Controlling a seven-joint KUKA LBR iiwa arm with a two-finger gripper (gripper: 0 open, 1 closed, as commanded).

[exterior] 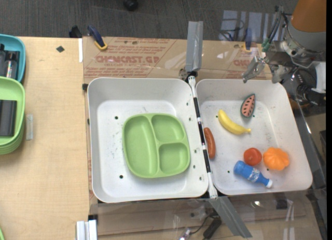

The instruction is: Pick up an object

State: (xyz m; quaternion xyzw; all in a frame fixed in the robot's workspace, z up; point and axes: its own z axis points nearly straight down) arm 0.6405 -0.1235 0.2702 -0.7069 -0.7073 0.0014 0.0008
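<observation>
Blue bottle (pixel 251 174) lies at the near edge of the right bin (pixel 301 145), with the robot's gripper (pixel 263 64) hovering above that bin's far rim.

Beside the bottle sit a small red tomato (pixel 252 156) and an orange pumpkin (pixel 276 158), the three almost touching. Farther back lie a yellow banana (pixel 232 122) and a watermelon slice (pixel 248 106), near each other but apart. A red sausage (pixel 209 142) rests against the divider. The left bin (pixel 104 145) holds a green divided plate (pixel 156 144). The gripper carries nothing, its thin fingers splayed apart. These look like light, hard plastic toys with smooth, likely slippery skins. The banana seems easiest: it lies clear, so closing across its narrow middle should work.
</observation>
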